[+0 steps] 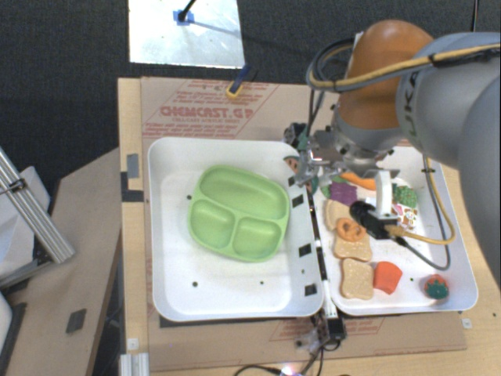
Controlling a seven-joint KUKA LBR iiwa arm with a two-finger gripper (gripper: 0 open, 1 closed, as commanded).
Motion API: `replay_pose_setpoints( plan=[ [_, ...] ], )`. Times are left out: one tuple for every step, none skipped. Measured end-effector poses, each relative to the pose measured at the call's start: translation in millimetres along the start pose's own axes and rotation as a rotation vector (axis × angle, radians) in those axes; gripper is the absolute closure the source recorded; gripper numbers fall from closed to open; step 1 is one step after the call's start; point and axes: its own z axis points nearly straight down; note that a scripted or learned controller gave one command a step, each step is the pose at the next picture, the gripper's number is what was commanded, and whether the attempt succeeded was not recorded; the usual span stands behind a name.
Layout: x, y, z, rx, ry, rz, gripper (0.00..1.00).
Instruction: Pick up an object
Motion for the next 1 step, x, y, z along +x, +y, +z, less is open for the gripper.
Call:
replay_pose_setpoints(
  plan=[
    [-12.2,5.8,13.9,0.002,-0.002,0.002,1.00]
  ],
)
